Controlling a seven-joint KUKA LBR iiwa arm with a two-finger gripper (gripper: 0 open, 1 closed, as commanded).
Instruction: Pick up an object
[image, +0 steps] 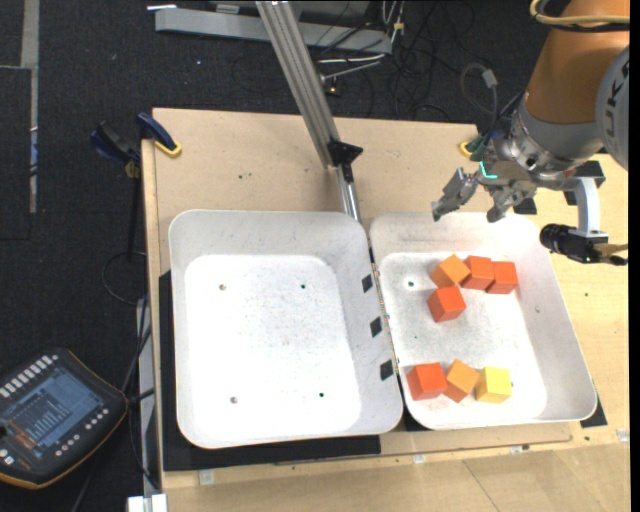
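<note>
Several small blocks lie in the right bin. Near its far side an orange block, a red-orange block and another red-orange block form a row, with a red-orange block just in front. Near the front sit a red-orange block, an orange block and a yellow block. My gripper hangs above the bin's far rim, open, with nothing between its fingers.
The left bin lies beside the right one. A slanted metal rail runs down to the gap between the bins. Blue clamps sit at the bench's far left corner. A teach pendant lies at the lower left.
</note>
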